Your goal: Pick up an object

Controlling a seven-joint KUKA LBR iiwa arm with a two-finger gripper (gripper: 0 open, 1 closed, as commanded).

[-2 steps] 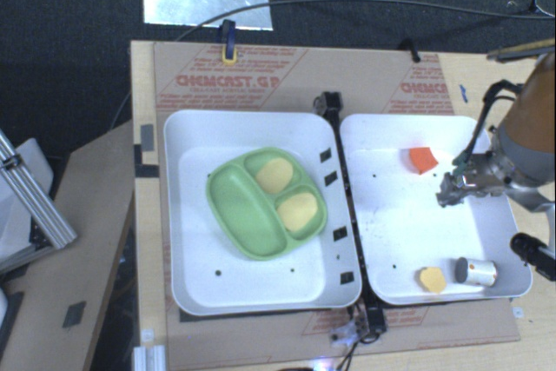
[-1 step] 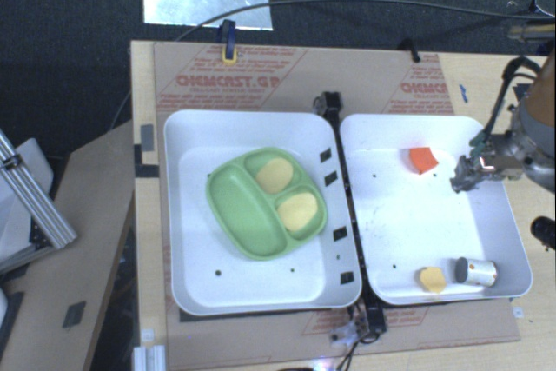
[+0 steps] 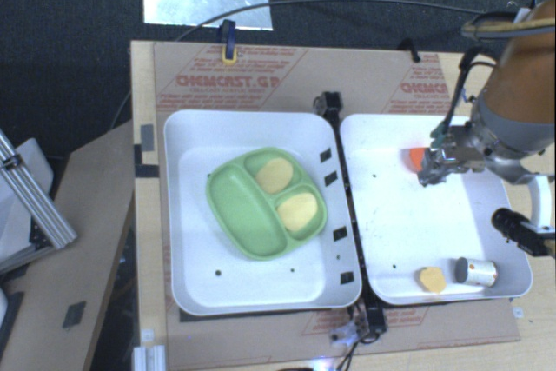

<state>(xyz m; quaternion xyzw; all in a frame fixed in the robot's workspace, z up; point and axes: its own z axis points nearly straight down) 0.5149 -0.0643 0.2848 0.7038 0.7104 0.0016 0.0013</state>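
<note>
Orange, small and partly hidden, a bright block-like object (image 3: 414,157) lies on the floor of the right shallow white bin (image 3: 391,221), in its upper right part, right of the frame's centre. The gripper (image 3: 432,173) hangs just beside it, its dark metal tip touching or nearly touching the orange object's right edge; whether its fingers are apart or together cannot be told, since they blur into one dark shape. Above the gripper, the grey arm with its orange band (image 3: 519,65) fills the upper right of the frame.

Near the lower edge of the same bin, toward the lower right of the frame, a small round yellow piece (image 3: 432,279) lies just beside a short silver cylinder with a dark end (image 3: 476,271); the two are close but apart. Both sit well apart from the orange object.

The left shallow white bin (image 3: 200,274), at the frame's centre, holds a green divided plastic plate (image 3: 241,213). Two pale yellow oval pieces rest in its two smaller compartments: one (image 3: 275,175) in the upper compartment, another (image 3: 298,210) in the lower right one. The plate's long compartment is on its left side.
</note>
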